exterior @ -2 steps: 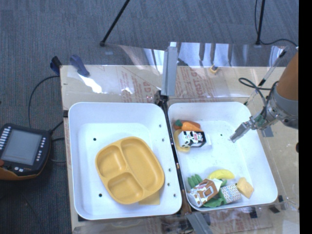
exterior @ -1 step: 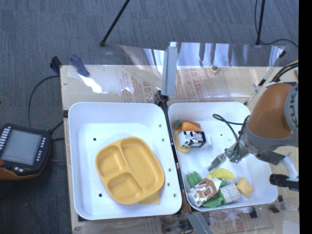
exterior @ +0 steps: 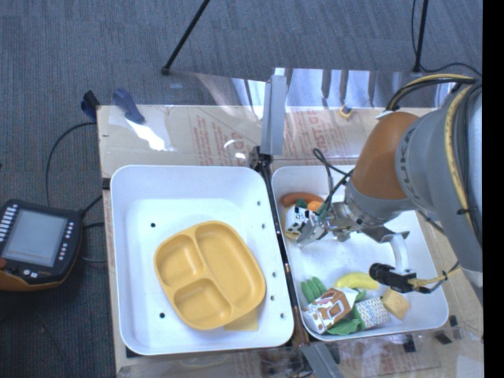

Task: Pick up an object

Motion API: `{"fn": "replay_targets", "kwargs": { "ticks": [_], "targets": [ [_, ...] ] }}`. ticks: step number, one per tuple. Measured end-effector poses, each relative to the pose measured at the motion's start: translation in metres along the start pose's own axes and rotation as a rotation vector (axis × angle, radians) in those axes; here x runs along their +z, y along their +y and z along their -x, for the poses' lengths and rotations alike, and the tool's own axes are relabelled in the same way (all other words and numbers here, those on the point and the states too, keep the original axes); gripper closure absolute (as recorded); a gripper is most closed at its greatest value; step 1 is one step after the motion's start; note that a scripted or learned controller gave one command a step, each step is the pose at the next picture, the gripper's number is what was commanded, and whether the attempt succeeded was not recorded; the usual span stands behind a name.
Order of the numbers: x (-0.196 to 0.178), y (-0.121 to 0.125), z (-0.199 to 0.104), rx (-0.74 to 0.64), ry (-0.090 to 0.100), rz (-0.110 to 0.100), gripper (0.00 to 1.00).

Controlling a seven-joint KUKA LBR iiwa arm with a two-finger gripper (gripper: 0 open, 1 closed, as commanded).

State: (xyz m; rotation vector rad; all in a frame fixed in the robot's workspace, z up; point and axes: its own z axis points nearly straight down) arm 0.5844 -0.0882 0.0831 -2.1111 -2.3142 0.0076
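In the right bin [exterior: 429, 242], my gripper [exterior: 309, 232] hangs low over the upper left part of the floor. It is right beside a small black-and-white cow toy [exterior: 295, 218], at the toy's right. Just behind them lie an orange carrot [exterior: 297, 199] and a small orange piece [exterior: 315, 205]. Along the bin's front edge sit a yellow banana [exterior: 358, 280], green vegetables [exterior: 313, 288], a little house-shaped carton [exterior: 331, 309], a green-and-white packet [exterior: 368, 313] and a cheese wedge [exterior: 396, 304].
The left bin [exterior: 142, 211] holds a yellow divided plate [exterior: 209, 274]. A thin wall [exterior: 277, 235] separates the two bins. My grey and orange arm [exterior: 394, 172] covers the right bin's upper right. A handheld pendant [exterior: 35, 242] lies on the floor at the far left.
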Motion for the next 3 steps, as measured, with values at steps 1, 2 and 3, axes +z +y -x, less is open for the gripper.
{"fn": "replay_targets", "kwargs": {
  "ticks": [1,2,3],
  "targets": [
    [0.001,0.056,0.006,-0.075,0.000,-0.006,0.00],
    [-0.007,0.055,0.004,-0.082,-0.001,-0.011,1.00],
    [-0.107,0.058,-0.084,0.047,-0.001,0.013,1.00]
  ]
}}
